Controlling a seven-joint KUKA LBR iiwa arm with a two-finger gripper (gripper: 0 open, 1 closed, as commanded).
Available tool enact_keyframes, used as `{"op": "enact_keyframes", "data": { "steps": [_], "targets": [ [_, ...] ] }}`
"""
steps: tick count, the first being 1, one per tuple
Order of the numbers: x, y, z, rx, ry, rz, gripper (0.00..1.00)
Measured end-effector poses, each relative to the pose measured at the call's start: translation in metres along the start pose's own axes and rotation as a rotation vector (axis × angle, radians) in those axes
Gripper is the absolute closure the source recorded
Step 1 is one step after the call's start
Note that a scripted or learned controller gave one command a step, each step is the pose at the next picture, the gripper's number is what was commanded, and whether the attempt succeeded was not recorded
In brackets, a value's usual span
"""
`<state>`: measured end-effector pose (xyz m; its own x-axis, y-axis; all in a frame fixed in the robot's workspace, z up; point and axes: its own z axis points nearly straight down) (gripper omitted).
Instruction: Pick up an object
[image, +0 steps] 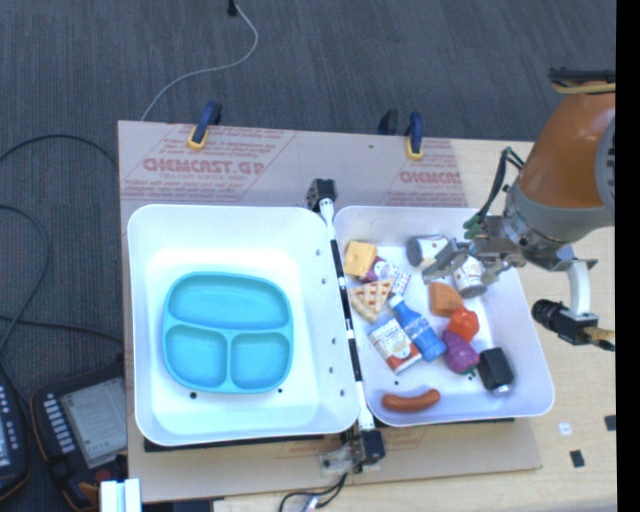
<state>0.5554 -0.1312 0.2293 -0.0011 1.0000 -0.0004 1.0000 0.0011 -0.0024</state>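
The right bin (535, 395) is crowded: a cheese block (359, 258), waffle (372, 297), blue bottle (418, 331), small carton (393, 345), red pepper (462, 323), purple piece (460, 352), black block (495, 368) and sausage (410, 401); the left bin (150, 300) holds a blue divided tray (228, 331). An orange wedge (445, 298) lies mid-bin beside a tin can (428, 247). The gripper (462, 265) hangs over the bin's far right part just above the wedge, whether released or clenched I cannot tell.

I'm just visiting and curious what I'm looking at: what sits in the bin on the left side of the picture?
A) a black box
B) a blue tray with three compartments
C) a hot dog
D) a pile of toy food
B: the left bin holds a blue tray split into three compartments, while the toy food, the hot dog among it, lies in the right bin.
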Motion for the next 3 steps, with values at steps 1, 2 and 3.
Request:
{"op": "enact_keyframes", "data": {
  "steps": [1,2,3],
  "targets": [
    [0.010,0.022,0.126,-0.012,-0.004,0.001,0.00],
    [0.011,0.021,0.120,-0.004,-0.002,0.001,1.00],
    [0.064,-0.043,0.046,0.001,0.001,-0.001,1.00]
  ]
}}
